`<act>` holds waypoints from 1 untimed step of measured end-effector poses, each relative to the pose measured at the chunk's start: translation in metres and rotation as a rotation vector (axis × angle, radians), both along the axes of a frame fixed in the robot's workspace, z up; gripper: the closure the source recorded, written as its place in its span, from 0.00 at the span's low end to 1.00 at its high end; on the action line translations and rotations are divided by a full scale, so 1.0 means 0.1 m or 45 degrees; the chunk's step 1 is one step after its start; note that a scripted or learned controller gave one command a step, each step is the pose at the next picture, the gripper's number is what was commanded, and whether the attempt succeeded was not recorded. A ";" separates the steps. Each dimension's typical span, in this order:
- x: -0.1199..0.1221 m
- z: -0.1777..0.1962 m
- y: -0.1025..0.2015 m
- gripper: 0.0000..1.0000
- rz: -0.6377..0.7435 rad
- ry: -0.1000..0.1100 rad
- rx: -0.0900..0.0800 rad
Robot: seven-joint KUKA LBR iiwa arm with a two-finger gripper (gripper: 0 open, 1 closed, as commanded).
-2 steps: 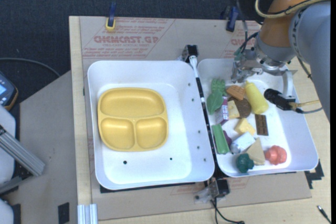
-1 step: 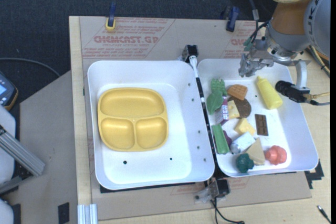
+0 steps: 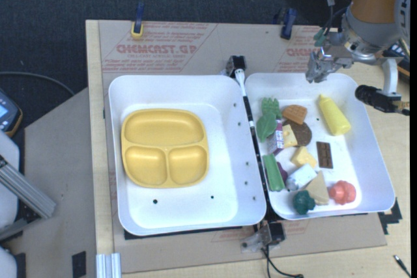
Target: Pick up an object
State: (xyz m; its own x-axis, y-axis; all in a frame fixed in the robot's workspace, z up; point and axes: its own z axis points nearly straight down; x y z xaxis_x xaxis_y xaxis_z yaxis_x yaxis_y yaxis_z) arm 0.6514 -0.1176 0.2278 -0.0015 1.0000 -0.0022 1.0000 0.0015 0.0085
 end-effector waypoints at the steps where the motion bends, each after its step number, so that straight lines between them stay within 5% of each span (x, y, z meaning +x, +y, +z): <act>1: -0.43 -0.04 0.44 1.00 0.003 0.017 0.006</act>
State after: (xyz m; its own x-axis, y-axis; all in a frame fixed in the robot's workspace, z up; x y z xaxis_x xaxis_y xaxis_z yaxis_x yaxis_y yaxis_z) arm 0.6083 -0.0732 0.2235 -0.0035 1.0000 0.0023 1.0000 0.0035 -0.0047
